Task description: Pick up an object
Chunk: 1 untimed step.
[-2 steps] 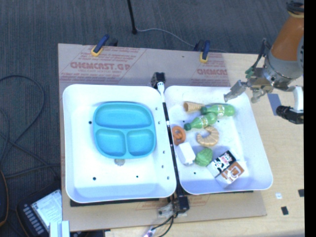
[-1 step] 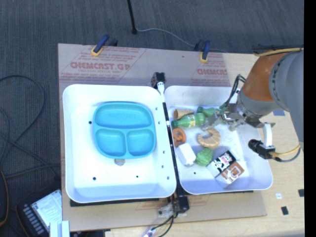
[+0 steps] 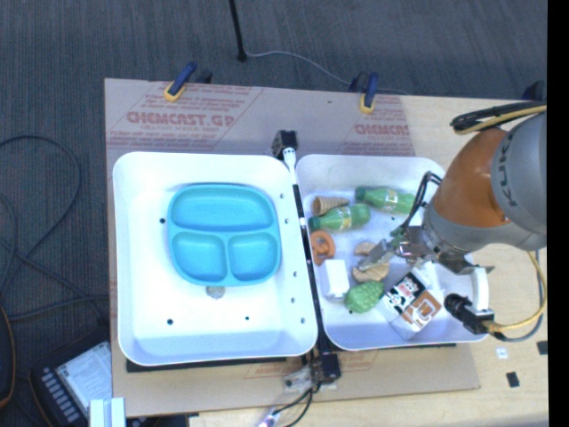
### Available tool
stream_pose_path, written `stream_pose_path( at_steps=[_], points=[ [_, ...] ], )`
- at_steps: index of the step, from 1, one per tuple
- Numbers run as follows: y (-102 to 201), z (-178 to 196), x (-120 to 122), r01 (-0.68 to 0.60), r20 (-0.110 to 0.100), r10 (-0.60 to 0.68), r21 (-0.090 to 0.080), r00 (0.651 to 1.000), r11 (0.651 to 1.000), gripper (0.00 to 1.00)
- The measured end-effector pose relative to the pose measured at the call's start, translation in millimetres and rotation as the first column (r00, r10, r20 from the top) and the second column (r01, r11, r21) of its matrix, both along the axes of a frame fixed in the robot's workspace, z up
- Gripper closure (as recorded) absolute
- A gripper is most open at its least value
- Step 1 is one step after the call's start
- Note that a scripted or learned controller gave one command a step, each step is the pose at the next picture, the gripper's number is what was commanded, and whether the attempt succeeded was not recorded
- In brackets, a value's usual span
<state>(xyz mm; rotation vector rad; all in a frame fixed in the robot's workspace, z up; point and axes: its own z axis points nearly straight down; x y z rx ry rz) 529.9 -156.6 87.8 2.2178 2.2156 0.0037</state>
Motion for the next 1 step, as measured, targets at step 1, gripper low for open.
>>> stream_pose_path(
  at_steps=[1],
  points=[
    [-0.6, 10.8, 1.1, 0.001, 0.003, -0.001, -0.001, 1.000, 1.000, 1.00]
  ],
)
